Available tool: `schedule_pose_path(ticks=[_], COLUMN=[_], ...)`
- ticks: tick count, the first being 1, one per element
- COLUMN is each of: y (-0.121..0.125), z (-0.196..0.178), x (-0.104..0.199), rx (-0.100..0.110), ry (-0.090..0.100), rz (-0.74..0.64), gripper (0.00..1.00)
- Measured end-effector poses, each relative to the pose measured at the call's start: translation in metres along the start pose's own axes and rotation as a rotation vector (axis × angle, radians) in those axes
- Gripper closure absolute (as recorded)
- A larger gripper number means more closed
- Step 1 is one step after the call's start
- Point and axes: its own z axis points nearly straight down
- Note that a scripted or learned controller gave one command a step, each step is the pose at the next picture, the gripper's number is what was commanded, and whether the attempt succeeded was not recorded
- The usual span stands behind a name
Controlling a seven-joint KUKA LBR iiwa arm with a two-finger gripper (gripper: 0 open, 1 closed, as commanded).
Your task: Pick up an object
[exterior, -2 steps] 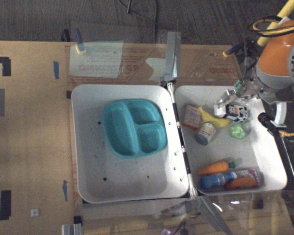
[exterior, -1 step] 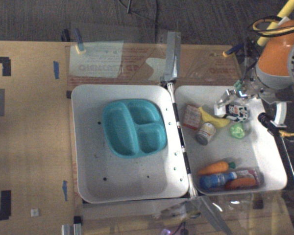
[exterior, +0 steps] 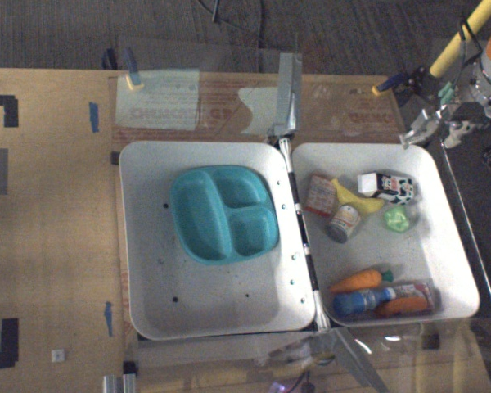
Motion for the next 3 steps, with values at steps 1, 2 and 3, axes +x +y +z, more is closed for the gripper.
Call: schedule_pose_path(ticks=[1,2,3], y=[0.009,0.019,0.003], z=[0.009,0.129,0.107], x=[-0.008,0.061,0.056], rx=[-0.001,-0.02,0.002], ry=[-0.001,-0.003,0.0], rz=[0.085,0.321,0.453], gripper=[0.0,0.0,0.0])
